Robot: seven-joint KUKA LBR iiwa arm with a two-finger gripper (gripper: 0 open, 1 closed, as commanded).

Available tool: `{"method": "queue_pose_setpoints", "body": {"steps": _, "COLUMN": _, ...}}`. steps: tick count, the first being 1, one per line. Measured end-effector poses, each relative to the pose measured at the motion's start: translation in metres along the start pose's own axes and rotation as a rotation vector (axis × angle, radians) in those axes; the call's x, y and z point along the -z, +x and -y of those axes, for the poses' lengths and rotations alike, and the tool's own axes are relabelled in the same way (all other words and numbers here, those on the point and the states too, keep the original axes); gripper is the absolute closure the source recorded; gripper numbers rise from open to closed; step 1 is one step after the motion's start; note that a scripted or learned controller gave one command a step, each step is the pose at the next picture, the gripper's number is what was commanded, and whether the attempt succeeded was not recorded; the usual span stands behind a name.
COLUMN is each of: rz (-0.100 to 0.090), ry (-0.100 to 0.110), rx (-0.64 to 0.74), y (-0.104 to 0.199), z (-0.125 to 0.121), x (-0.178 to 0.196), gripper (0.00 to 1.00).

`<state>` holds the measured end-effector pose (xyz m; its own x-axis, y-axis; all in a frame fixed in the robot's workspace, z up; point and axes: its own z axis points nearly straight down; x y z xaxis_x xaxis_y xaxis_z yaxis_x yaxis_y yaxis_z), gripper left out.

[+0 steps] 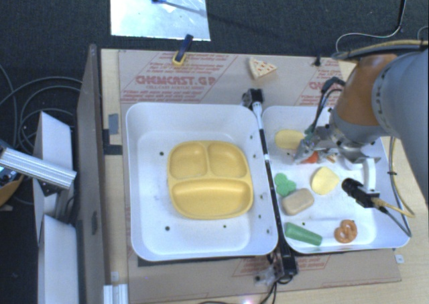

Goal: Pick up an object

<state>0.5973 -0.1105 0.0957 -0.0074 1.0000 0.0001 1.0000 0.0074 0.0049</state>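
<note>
Fingers' spacing: cannot tell; gripper (312, 149) low in right bin (382, 232), at a small orange piece (308, 158) beside a yellow lump (289, 139). Surface: cardboard-covered bench (201, 74), dark carpet around. Left bin (144, 229): one yellow divided plate (209, 180). Right bin also: one pale yellow piece (324, 180), one pretzel (346, 231), one green cylinder (303, 233), one tan block (297, 201).

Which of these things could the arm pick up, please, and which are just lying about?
For the job, in the right bin: yellow lump, yellow wedge, green toy, tan block, green stick, pretzel, gripper.

Lying about: yellow tray, pizza slice, blue clip.
</note>
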Motion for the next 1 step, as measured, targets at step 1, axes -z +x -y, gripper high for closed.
{"method": "queue_pose_setpoints", "body": {"steps": 1, "rz": -0.003, "ry": -0.006, "rx": 0.006, "y": 0.0852, "z": -0.0076, "x": 0.0949, "gripper": 1.00}}
